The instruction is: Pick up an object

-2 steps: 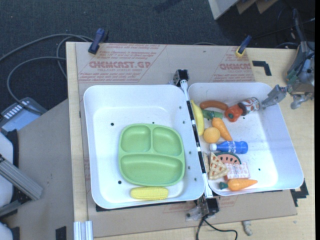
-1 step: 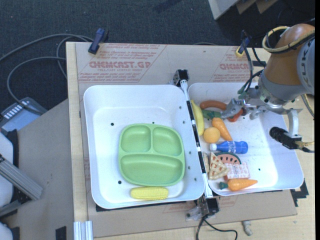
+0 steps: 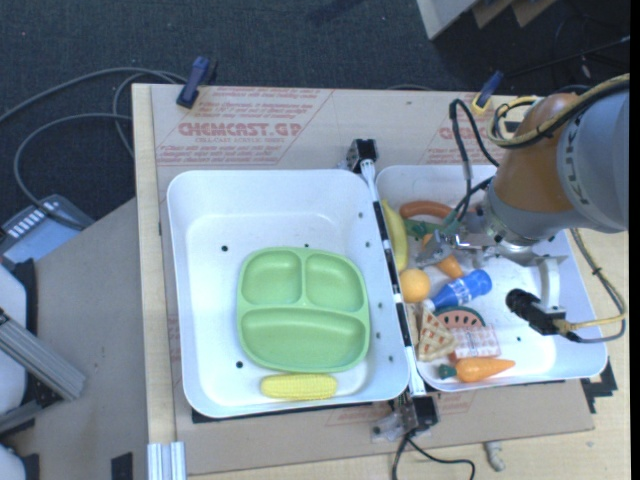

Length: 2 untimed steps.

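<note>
Corn cob [image 3: 298, 386] lies left; arm [image 3: 560, 168] bends over right bin [image 3: 590, 353].

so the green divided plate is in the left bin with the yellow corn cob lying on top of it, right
Not quite. The green divided plastic plate is in the left white bin, but the yellow toy corn cob lies on the bin floor beside the plate's near edge, not on top of it. The camera view shows this.

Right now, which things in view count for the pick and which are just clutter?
Pick candidates, right bin:
blue bottle
carrot
pizza slice
orange ball
banana
end effector above them

Lying about, left bin:
green divided plate
corn cob
</note>
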### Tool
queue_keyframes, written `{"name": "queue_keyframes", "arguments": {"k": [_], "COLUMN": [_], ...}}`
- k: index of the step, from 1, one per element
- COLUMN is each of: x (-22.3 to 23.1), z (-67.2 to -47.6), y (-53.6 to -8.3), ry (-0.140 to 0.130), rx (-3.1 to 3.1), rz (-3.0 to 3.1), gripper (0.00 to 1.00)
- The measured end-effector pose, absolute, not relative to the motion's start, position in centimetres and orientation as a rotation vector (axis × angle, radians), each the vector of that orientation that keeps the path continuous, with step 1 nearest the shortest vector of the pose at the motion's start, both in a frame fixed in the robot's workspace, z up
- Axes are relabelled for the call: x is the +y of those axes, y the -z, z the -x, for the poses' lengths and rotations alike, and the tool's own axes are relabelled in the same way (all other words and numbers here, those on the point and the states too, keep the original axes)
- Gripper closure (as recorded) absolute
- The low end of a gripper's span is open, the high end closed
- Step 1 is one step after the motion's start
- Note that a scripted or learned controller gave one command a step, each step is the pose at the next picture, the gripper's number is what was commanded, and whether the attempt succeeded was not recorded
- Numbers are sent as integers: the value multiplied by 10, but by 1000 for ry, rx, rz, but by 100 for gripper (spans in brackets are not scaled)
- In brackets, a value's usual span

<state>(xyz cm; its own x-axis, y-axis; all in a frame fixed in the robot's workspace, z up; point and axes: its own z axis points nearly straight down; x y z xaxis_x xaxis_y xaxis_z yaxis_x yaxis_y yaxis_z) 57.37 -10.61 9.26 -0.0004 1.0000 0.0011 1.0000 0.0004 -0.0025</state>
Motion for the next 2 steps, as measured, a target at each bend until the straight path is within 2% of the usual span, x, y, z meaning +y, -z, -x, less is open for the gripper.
{"name": "queue_keyframes", "arguments": {"k": [1, 2], "x": [-107, -44], "z": [-575, -498], "y": [-103, -185], "ry": [1, 1], "rx": [-2222, -2221], "rz": [2223, 2218], "gripper": [100, 100]}}
